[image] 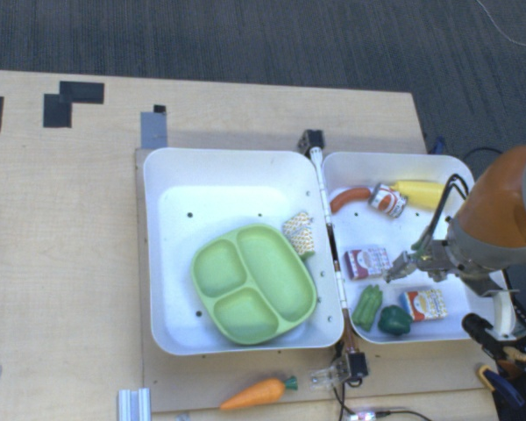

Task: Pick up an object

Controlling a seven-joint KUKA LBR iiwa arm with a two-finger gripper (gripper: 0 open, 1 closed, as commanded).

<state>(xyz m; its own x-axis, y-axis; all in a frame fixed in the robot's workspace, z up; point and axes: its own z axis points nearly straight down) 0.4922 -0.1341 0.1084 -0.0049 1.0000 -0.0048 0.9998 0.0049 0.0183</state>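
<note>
My gripper (401,268) hovers low in the right white bin (394,165), beside the small red-and-white printed packet (366,262); I cannot tell how it is set. A green divided plastic plate (254,283) lies in the left bin (171,235).

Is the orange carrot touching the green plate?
Apart. The camera view shows the carrot lying on the bench outside the bin, with the bin's white wall between it and the green plate.

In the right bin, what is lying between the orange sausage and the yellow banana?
In the camera view, a small red and white can lies on its side between the sausage and the banana, close against the banana's left end.
</note>
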